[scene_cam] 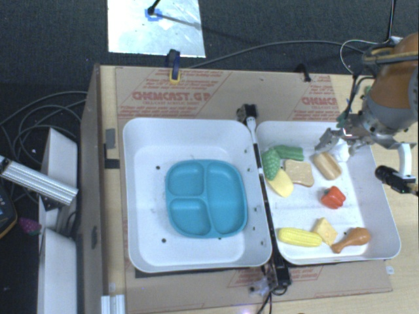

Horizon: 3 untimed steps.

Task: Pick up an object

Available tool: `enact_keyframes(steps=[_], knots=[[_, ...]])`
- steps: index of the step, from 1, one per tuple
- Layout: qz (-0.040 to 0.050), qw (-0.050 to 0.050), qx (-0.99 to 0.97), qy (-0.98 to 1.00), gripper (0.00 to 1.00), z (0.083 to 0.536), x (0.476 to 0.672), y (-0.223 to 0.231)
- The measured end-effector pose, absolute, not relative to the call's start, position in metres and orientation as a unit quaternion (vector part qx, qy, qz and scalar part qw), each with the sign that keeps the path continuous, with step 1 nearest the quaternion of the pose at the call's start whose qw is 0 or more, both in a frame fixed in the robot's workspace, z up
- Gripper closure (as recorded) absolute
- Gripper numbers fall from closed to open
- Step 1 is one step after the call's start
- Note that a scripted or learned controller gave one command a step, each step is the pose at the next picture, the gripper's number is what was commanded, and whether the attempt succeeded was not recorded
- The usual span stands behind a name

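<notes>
The right bin holds several toy foods. Among them are a green pod, a green cob, a yellow fruit and a toast slice. A tan bread roll, a red pepper, a yellow corn cob, a cheese wedge and a drumstick lie there too. My gripper hangs over the bin's far right part, just beyond the bread roll. It is open and holds nothing.
A blue divided plate lies in the left bin. Both bins rest on a cardboard sheet. Cables run along the bench's far edge, and a black clip sits where the bins meet.
</notes>
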State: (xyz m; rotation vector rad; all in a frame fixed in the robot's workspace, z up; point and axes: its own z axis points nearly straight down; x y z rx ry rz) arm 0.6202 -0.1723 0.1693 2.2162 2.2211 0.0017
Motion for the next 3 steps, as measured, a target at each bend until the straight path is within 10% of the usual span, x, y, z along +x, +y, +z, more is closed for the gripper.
enact_keyframes(steps=[2,3], knots=[[0.0003,0.0,0.707,0.707,0.0,0.106,0.531,-0.163],[0.0005,0.002,0.706,0.708,0.0,0.094,0.606,-0.207]])
